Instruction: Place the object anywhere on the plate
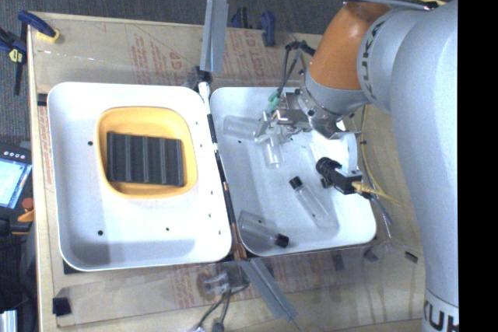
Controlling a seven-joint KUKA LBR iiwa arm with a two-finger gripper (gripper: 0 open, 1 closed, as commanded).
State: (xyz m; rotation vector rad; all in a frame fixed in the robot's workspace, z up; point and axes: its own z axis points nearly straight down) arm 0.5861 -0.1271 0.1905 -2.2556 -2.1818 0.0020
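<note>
From the fixed camera above the bench, two shallow white bins sit side by side on a plywood board. The left bin (70,221) holds a yellow plate (146,120) with rounded corners, and on the plate lies a dark ribbed rectangular insert (145,158) (it reads as four or five parallel slats). The plate sits in the upper middle of that bin, its rim apart from the bin walls.

The right bin (253,221) holds several clear plastic tubes. One tube with a black cap (311,200) lies slantwise near the middle of the bin floor, cap toward the upper left. Another capped tube (261,231) lies near the bin's lower left corner, its black cap pointing right. A third clear tube (236,126) lies near the upper left of the bin, just beside the gripper.

The grey arm (420,105), with its orange band (338,50), reaches in from the right and bends down over the upper part of the right bin. The gripper (271,138) is low over the bin floor, and a clear tube (272,155) shows right at its tip; whether the fingers are closed on it or merely next to it, I cannot tell, because the metal parts and the clear plastic blur together. A black fitting (334,173) with a yellow cable hangs off the arm, above the bin's right side.
</note>
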